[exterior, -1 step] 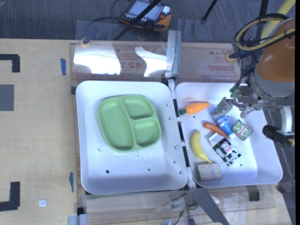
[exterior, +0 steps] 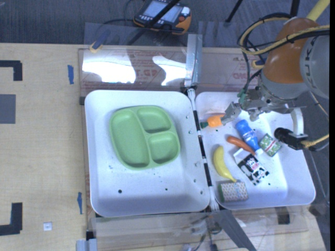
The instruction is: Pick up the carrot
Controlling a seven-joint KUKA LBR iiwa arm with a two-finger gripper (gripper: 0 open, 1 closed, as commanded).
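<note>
Arm over the right bin, carrot lying free below it.

Lowest in the frame, at the right bin's bottom edge, sits a speckled sponge; just above it a banana, and to its right a black-and-white packet. Mid-bin lies the carrot, slanted, just under a blue bottle, with a small green can to the right. Nearer the bin's upper left is an orange piece. The gripper hangs right of that piece and above the bottle, apart from the carrot; whether its jaws are wide or narrow cannot be told. The left bin holds a green divided plate. Beyond the bins, at top centre, a handheld controller rests on the floor.
</note>
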